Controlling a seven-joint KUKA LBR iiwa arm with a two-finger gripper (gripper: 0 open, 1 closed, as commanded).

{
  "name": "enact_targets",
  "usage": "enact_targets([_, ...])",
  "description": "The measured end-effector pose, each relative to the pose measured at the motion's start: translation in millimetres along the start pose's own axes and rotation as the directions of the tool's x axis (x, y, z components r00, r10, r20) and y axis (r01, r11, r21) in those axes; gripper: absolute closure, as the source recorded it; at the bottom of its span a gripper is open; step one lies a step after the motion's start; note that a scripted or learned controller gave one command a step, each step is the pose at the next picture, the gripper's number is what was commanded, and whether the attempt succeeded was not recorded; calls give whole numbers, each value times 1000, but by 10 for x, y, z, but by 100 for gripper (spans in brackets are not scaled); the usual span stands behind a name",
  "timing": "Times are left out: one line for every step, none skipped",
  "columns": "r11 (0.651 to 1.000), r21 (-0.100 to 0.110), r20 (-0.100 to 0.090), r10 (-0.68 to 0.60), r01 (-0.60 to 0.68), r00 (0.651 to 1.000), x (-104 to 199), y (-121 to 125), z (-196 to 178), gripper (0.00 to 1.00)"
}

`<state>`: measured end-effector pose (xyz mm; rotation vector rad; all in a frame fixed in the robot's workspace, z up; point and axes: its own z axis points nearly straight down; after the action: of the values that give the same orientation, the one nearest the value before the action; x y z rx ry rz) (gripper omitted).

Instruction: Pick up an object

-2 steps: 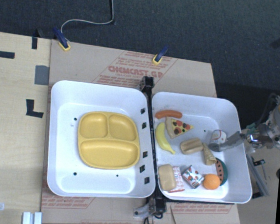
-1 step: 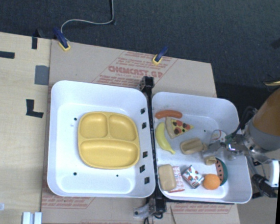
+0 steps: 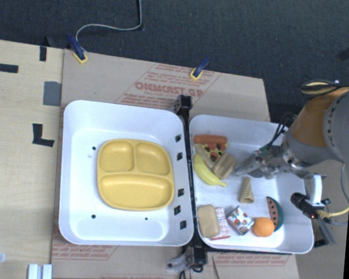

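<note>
The task names no single object, so the candidates are the small food toys lying in the right bin [image 3: 303,240], and none of them is lifted. Taking the banana [image 3: 207,172] as the landmark: it lies near the bin's left wall, curving from upper left to lower right. Touching its upper right side is a tan bread-like block [image 3: 224,165], and just above that sit a pizza slice [image 3: 211,151] and a hot dog [image 3: 210,139], the hot dog nearest the bin's far wall. Right of the banana, a little apart, an ice cream cone [image 3: 246,190] lies on the bin floor. Below the banana, near the bin's front wall, a beige loaf-shaped piece [image 3: 207,220] rests beside a wafer-like piece [image 3: 220,221], then a small red-and-white carton [image 3: 239,220] and an orange [image 3: 263,227]. A watermelon slice [image 3: 274,211] lies just above and right of the orange, far from the banana.

The gripper [image 3: 250,166] reaches in from the right, low over the bin, just right of the bread-like block and above the cone. Whether its grip is apart or together cannot be told here, and nothing is visibly held.

Left of the banana, beyond the divider, the left bin [image 3: 80,127] holds a yellow divided plate [image 3: 136,174]. Both bins rest on a cardboard sheet [image 3: 161,85].
</note>
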<state>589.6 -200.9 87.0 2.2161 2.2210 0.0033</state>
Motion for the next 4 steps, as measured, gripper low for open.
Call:
enact_targets([1000,-2,2,0,0,1000,-7,5,-106,100])
enact_targets([1000,1,0,0,0,1000,595,-59,-2140,100])
enact_targets([1000,4,0,1,-1,1000,591,-65,-2129,0])
enact_targets([1000,5,-1,1,-1,1000,454,198,-96,0])
